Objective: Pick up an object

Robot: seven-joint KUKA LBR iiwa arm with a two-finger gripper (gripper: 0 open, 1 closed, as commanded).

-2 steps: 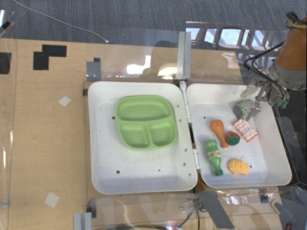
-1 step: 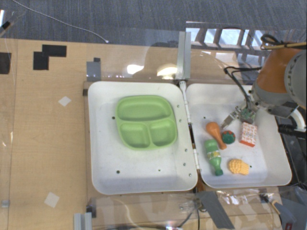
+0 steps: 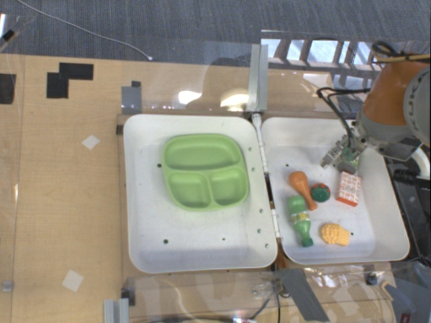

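Nearest the camera, at the front of the right bin, lies a yellow corn cob, and everything else is placed from it. Directly behind the cob, toward the back of the bin, the gripper hangs with nothing visibly between its fingers; whether they are spread or closed cannot be told. Just behind the cob lies a small printed box, nearest the gripper. Left of the cob lie a green bottle, an orange drumstick and a green-and-red ball, crowded together. A descent could clip the box's edge and push it aside, or the ball could roll away.
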